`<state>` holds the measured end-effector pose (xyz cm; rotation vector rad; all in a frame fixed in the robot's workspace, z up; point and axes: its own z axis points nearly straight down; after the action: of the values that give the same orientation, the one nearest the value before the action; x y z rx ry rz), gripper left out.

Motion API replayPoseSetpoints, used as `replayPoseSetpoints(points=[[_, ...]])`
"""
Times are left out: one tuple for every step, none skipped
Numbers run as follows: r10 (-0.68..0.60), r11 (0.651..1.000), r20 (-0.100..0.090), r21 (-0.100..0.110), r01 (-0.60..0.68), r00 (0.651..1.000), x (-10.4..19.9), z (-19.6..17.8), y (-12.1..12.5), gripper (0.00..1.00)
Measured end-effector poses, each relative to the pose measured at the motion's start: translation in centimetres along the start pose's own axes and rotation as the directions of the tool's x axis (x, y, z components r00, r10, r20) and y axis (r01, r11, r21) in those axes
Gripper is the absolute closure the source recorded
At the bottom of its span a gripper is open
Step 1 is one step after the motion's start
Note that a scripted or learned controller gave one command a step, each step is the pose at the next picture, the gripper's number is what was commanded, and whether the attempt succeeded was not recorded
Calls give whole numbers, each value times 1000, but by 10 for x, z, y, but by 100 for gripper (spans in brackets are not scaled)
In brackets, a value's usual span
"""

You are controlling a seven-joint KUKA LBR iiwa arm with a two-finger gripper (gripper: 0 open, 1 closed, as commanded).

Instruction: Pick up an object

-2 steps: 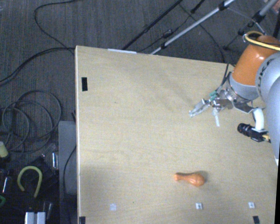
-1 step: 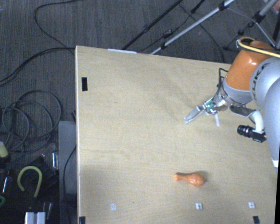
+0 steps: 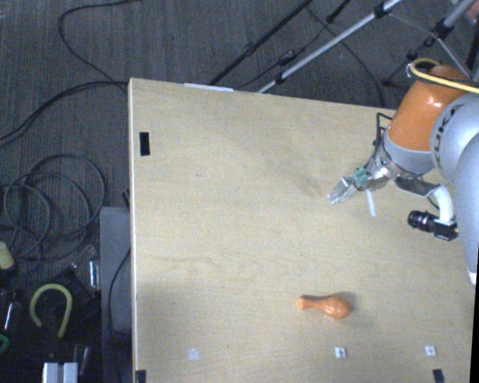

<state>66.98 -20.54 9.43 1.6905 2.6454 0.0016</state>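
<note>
I see the claw (image 3: 357, 187) hanging open and empty over the upper right of the surface (image 3: 220, 226). The orange object (image 3: 326, 306) lies well apart, toward the near edge, almost directly below the claw in view, long axis left-right, bulb rightward.

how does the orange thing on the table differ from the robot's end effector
The orange object is a smooth, rounded pear-like shape with a narrow neck pointing left; the end effector is thin, pale and spiky. The orange object lies flat on the wooden table toward the near side; the end effector sits farther back, on the grey and orange arm. They are well apart, not touching. Both are over the table's right half.
</note>
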Motion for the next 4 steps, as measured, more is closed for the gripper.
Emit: replayPoseSetpoints(points=[[67,998,-1,1,-67,998,50,-63,23,100],[37,999,-2,2,-37,999,141,-89,64,100],[41,999,2,2,-41,999,70,-170,32,100],[40,999,0,4,-40,999,102,-104,46,100]])
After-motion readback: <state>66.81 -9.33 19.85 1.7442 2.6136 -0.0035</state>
